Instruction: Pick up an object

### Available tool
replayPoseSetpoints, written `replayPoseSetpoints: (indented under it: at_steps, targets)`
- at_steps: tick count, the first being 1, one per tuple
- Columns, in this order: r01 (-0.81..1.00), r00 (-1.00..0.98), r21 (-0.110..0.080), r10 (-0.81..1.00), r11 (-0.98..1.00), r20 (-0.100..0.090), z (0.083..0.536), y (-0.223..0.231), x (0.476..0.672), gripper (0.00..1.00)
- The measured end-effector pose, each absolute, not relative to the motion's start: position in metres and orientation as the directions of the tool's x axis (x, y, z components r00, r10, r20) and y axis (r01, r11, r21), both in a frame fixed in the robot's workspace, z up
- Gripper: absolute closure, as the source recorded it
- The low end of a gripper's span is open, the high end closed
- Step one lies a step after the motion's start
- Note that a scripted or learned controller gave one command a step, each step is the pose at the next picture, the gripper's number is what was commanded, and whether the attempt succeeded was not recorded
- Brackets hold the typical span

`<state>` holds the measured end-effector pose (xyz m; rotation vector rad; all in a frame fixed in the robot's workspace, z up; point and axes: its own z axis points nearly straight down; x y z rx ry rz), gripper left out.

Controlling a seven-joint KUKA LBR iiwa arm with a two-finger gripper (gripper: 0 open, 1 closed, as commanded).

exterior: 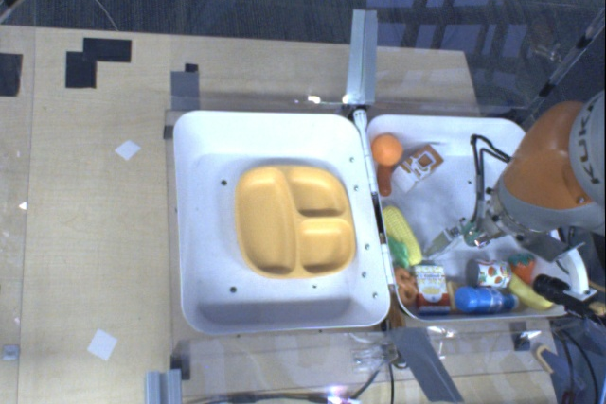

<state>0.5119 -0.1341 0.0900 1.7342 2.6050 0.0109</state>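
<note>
From the overhead camera: gripper (466,237) low in the right bin (445,132), over bare floor between corn cob (398,228) on its left and small can (492,274) just near-right. Whether spread or closed, impossible to tell at this angle; nothing visibly held. Likeliest targets those two. Corn cob probably light, firm plastic and a bit slick, best pinched across its middle. Small can stiff and round, prone to rolling, best taken across its sides. Crowded along the near wall, with carton (431,281) and blue bottle (483,300) close together. More open room toward the far side, right of orange ball (385,149). Left bin (204,203) holding a yellow tray (294,220), both bins on the desk (95,251).
</note>
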Motion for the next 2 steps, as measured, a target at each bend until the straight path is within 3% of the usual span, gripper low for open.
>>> replayPoseSetpoints:
  at_steps: [2]
  targets:
    - [0.923, -0.386, 0.013, 0.923, 0.386, -0.006, 0.0900, -0.1342, 0.5119, 0.00]
